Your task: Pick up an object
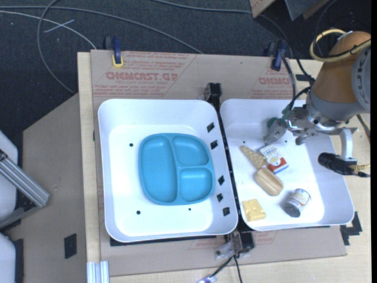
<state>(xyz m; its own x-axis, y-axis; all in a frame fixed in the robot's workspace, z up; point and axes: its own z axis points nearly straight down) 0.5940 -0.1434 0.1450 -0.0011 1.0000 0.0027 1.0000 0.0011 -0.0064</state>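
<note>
Hovering gripper (287, 130) (fingers blurred) above right bin (330, 208).

Even, diffuse overhead light; scene bright, slightly cool cast. Both white bins (112, 175) near overexposed, with soft glare on the blue tray (175, 168) and only faint shadows beneath the small objects. Focus moderately soft throughout, fine print on the cardboard (141, 72) barely legible; dark floor underexposed.

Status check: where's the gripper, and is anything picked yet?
Gripper over right bin, upper area. Nothing seen held. Small carton just below it, bread roll and can nearby.
</note>
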